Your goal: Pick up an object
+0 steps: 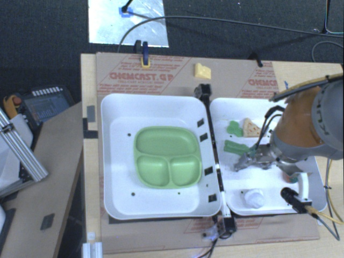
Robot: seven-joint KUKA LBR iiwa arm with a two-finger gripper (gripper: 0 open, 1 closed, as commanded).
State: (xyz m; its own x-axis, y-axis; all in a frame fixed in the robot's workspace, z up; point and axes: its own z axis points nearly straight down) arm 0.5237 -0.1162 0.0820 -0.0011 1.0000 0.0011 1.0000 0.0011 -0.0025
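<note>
From my station I see the arm (322,117) as a bulky grey casing, rounded like a drum, with a broad orange band (301,120) wrapped above the wrist. Thin black cables (267,123) loop out from the band's edge and run down toward the pincer (248,160), a small assembly of dull grey metal with dark fittings.

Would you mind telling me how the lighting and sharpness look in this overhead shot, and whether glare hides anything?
Camera view: even, soft light with faint shadows; the metal sheet at the top shows bright glare; both white bins look nearly blown out; the gripper and small items near it look slightly soft, so its fine detail is unclear.
</note>
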